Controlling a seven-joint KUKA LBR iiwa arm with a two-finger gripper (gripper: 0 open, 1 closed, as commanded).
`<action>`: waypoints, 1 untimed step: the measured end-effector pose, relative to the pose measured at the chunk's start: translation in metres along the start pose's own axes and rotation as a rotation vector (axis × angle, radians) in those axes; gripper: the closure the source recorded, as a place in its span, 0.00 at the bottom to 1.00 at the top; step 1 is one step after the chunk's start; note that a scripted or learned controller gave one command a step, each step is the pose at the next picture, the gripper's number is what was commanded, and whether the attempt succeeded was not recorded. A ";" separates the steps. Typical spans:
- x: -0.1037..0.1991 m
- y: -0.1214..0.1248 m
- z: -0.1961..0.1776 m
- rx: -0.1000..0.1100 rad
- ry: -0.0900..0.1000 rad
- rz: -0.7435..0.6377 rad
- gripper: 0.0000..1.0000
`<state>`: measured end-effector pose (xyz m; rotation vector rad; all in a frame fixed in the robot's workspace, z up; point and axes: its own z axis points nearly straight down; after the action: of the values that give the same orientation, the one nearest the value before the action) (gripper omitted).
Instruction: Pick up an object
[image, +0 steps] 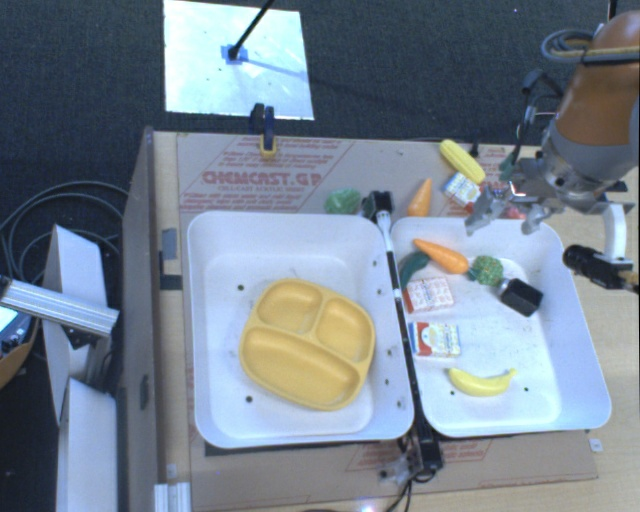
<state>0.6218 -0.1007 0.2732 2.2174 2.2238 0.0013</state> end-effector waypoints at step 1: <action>0.020 0.015 0.095 0.007 0.002 -0.003 0.00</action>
<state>0.6366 -0.0803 0.1785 2.2183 2.2317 -0.0048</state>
